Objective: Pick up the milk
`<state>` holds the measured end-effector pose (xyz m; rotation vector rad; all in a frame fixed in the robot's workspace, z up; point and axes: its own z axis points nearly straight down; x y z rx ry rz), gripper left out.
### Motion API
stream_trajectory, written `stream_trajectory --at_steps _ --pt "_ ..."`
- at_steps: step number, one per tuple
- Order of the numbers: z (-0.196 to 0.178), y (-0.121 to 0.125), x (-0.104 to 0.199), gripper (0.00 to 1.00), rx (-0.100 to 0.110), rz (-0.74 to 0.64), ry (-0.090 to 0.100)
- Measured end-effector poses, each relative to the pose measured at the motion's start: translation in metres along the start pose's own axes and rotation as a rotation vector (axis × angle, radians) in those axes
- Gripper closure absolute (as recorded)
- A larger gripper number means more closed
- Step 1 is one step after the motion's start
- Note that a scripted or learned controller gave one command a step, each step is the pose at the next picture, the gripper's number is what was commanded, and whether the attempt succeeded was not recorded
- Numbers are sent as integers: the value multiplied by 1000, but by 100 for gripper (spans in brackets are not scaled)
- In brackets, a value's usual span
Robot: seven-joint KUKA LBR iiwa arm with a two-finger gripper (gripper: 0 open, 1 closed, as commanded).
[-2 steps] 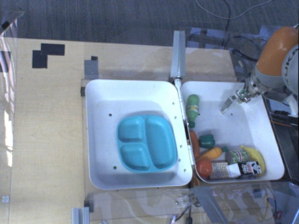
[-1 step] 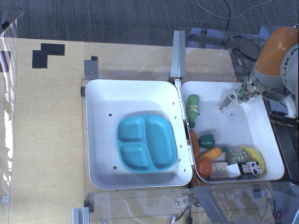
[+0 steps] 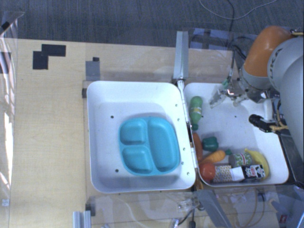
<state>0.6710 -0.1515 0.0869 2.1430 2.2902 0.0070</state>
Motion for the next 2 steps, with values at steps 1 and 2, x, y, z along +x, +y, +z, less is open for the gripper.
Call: stream_trajectory --at_steps 1,2 --pt "-3 -64 -26 0 -3 -125 -3" --pt "-24 -57 -45 0 0 -28 -1"
